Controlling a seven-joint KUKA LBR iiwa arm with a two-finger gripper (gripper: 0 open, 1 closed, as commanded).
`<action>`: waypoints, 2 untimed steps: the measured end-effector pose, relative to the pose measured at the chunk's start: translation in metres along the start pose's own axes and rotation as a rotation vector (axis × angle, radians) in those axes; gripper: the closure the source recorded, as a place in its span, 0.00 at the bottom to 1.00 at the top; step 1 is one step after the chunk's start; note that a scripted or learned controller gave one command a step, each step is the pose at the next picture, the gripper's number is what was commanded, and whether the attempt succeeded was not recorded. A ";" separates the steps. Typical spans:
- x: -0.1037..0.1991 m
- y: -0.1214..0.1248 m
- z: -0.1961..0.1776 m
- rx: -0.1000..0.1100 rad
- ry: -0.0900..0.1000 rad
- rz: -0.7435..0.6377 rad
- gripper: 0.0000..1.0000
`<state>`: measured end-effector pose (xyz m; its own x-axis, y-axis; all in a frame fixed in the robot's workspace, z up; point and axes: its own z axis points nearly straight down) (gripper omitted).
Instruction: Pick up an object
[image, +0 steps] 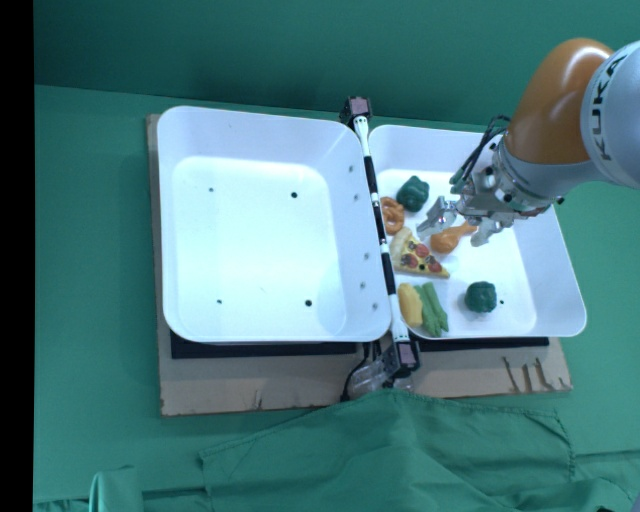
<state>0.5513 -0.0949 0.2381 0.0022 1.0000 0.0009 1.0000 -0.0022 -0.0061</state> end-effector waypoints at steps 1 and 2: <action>-0.001 0.009 0.041 -0.024 -0.005 0.001 0.00; -0.002 -0.025 0.050 -0.038 -0.005 0.004 0.00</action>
<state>0.5257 -0.0967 0.1885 0.0062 1.0000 -0.0045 0.9995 -0.0060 0.0320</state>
